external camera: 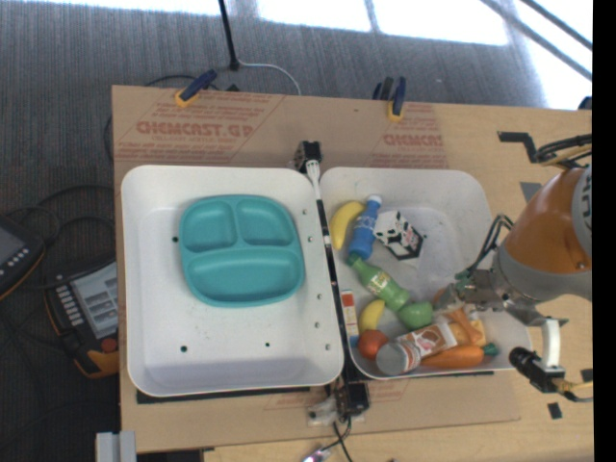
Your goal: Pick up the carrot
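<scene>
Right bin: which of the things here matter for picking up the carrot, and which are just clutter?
For the job:
carrot, at the right bin's near edge
gripper, above the bin's right part

Lying about:
banana
blue bottle
green bottle
black-and-white toy
pouch
tomato
teal tray, in the left bin

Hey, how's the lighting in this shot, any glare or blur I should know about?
In the camera view, the strip of floor along the top is blown out to near white; the two white bins are bright but keep their edges; the arm at the right looks soft; the carrot and teal tray read clearly.
</scene>
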### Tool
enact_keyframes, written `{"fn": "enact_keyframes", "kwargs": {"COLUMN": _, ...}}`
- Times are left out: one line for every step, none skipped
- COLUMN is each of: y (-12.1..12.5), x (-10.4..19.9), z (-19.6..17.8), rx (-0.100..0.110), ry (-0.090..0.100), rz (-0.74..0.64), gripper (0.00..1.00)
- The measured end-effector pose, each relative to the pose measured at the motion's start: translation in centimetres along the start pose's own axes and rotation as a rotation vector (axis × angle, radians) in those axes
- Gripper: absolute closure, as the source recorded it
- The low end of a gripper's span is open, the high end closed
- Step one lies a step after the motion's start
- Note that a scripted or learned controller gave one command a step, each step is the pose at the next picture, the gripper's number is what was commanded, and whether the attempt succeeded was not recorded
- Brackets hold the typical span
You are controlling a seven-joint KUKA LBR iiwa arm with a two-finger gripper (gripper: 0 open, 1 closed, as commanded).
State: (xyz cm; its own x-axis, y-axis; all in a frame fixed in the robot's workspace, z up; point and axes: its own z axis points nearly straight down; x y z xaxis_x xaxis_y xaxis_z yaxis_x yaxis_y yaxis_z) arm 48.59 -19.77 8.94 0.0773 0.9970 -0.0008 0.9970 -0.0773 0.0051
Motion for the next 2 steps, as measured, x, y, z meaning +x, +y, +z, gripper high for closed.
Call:
{"fn": "enact_keyframes", "kwargs": {"y": 5.37, "x": 7.85, "z": -4.57, "rx": 0.005, "ry": 0.001, "rz": -0.166, "gripper": 1.00}}
{"fn": "enact_keyframes", "kwargs": {"y": 5.34, "x": 7.81, "z": -5.48, "rx": 0.007, "ry": 0.000, "rz": -0.166, "gripper": 1.00}}
